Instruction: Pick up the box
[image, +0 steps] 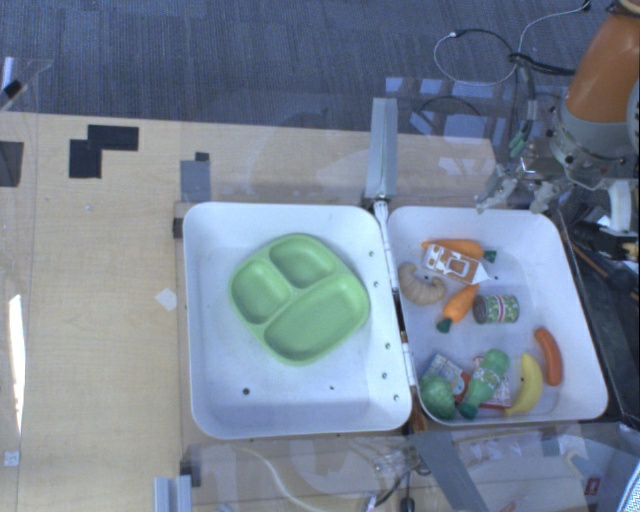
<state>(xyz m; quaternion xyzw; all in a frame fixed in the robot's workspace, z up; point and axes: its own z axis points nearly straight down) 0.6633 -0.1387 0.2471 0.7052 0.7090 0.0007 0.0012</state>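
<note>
The box (453, 262) is a small orange and white carton lying flat near the back of the right bin (572, 270). Touching its far side is an orange carrot-like piece (462, 245). My gripper (520, 196) hangs over the back rim of the right bin, up and to the right of the box and well apart from it. Its two fingers are spread open with nothing between them. The grey arm with its orange band (605, 60) comes in from the top right corner.
Around the box lie a croissant (420, 285), a carrot (457, 304), a green can (497, 308), a sausage (548, 355), a banana (528, 383) and green items (480, 382). The left bin (210, 390) holds a green divided plate (298, 297). Cables (480, 45) run behind the bins.
</note>
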